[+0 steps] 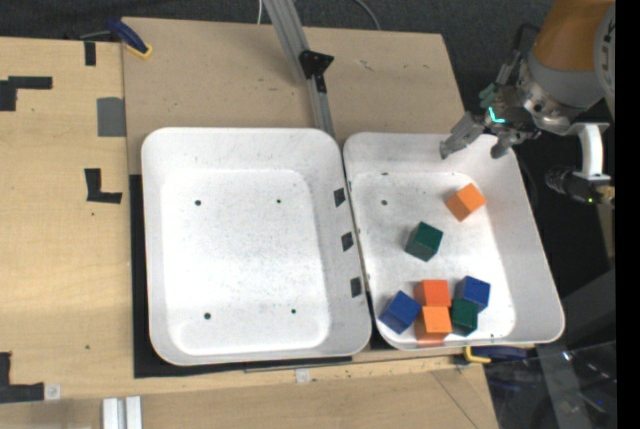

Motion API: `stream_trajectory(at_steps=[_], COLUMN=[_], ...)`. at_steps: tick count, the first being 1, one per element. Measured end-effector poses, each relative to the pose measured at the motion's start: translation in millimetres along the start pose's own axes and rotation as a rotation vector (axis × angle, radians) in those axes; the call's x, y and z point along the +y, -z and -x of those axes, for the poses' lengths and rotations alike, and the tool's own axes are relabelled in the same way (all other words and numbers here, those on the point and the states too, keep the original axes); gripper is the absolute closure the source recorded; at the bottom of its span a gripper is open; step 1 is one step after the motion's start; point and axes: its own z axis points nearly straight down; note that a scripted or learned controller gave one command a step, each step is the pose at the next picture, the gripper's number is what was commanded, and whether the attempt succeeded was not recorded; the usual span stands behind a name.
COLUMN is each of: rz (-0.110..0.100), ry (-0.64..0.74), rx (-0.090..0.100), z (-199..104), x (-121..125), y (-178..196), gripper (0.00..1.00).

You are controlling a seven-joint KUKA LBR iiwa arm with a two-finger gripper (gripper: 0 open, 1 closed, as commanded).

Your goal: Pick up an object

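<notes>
Speckled white plastic bins (240, 142) on matt wooden bench (60, 217)

Bench (250, 67), wooden, carrying two shallow white bins side by side: left bin (160, 217) and right bin (530, 247). Right bin contents: orange cube (465, 201) toward the bench's far right corner, dark green cube (424, 241) mid-bin, and a near-edge cluster of blue cube (400, 311), two orange cubes (434, 307), green cube (464, 316) and second blue cube (475, 292). Tool (478, 140), fingers spread with nothing between them, above the right bin's far rim.
</notes>
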Motion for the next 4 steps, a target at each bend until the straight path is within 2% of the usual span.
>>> stream_trajectory(at_steps=[1, 3, 4], rz=[0.005, 0.000, 0.026], ry=[0.001, 0.000, 0.001], rx=[-0.002, -0.002, -0.011], z=[0.2, 8.6, 11.1], x=[0.9, -11.5, -5.2], y=[3.2, -98.9, -110.3], gripper=[0.00, 0.00, 0.00])
